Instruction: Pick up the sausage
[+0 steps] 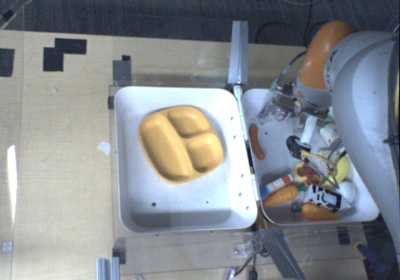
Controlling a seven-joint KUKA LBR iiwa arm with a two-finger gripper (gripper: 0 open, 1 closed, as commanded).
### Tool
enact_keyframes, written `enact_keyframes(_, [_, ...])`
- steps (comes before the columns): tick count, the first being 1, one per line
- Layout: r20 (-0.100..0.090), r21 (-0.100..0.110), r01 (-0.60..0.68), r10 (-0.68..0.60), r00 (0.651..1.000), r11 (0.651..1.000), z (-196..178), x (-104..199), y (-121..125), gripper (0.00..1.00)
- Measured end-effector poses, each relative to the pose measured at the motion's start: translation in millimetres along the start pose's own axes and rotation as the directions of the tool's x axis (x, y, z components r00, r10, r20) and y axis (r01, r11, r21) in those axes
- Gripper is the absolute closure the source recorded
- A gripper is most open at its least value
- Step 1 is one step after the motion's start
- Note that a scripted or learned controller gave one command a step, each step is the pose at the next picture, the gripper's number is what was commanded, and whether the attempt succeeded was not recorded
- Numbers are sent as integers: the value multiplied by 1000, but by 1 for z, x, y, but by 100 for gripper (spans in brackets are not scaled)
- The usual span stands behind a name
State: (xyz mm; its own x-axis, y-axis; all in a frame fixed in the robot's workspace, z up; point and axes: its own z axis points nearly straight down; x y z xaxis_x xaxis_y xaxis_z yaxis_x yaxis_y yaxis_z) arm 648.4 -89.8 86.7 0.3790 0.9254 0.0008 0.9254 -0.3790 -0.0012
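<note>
The sausage point(255, 141) is a short reddish-brown link lying lengthwise against the left wall of the right bin point(270, 215). My gripper point(278, 105) hangs over the far left corner of that bin, up and to the right of the sausage and apart from it. Nothing is visibly held in it. The grey arm with its orange band point(325, 54) comes in from the right and hides the bin's right side.
A heap of toys sits right of the sausage: two carrots point(281, 195) point(315, 211), a black spoon point(295, 144), a white bottle point(309, 127) and a yellow piece point(340, 169). The left bin point(125, 166) holds a yellow three-compartment tray point(181, 142).
</note>
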Motion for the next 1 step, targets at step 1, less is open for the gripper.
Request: enact_keyframes(1, [-1,-7,-15,15,1000,1000,-101,10,-2,0])
